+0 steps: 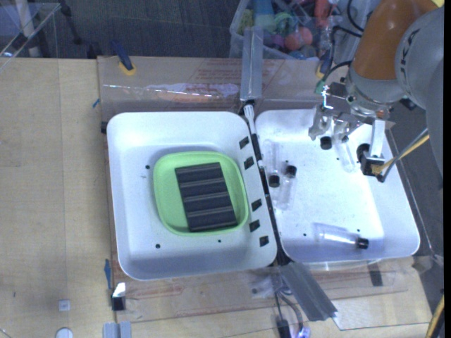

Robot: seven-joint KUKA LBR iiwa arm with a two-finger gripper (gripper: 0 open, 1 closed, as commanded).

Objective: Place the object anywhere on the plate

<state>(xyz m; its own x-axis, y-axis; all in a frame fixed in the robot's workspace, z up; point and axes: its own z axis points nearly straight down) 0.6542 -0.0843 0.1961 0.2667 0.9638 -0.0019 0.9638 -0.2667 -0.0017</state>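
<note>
Plate (163, 210): a green square plate lies flat in the middle of the left bin (127, 189), with a dark ribbed block (206, 197) already on it and covering most of its centre — the bare green margin is widest at the left and lower edges.

Task's thing: judged to be one of the clear vials in the right bin (394, 224). One clear vial with a dark cap (340, 236) lies on its side near that bin's front wall, well apart from the plate; two small dark-capped pieces (282, 174) sit near the divider between the bins (too small to tell more).

Gripper (338, 136): hangs over the far part of the right bin, near its back wall, on the grey arm with its orange band (387, 27) above.

Fingers: nothing can be seen between them; whether they are spread or closed I cannot tell — the wrist hardware clutters that spot.

Step in hand: likely a pick attempt in the right bin, since nothing from there has reached the plate.

Why the layout matters: the divider means a lift clear over it before any placing.

Risk: a round vial may roll off the ribbed block.
</note>
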